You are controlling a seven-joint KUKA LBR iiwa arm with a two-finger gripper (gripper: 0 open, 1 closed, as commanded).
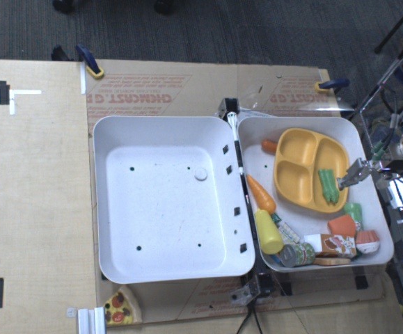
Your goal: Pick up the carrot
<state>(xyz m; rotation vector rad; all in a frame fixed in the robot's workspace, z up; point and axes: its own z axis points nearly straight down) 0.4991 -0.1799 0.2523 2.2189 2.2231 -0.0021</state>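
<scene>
Carrot sits by right bin's left wall; jaws over yellow plate, can't tell if open.

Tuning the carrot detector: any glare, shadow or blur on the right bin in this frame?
Camera view: lighting even and soft, shadows faint under the bin rims; no strong glare on the right bin; the carrot is sharp enough against white plastic; the gripper over the yellow plate looks slightly smeared; the packaging by the yellow bottle is too small to read.

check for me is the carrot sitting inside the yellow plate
No, the carrot lies on the floor of the right bin by its left wall, outside the yellow plate.
</scene>
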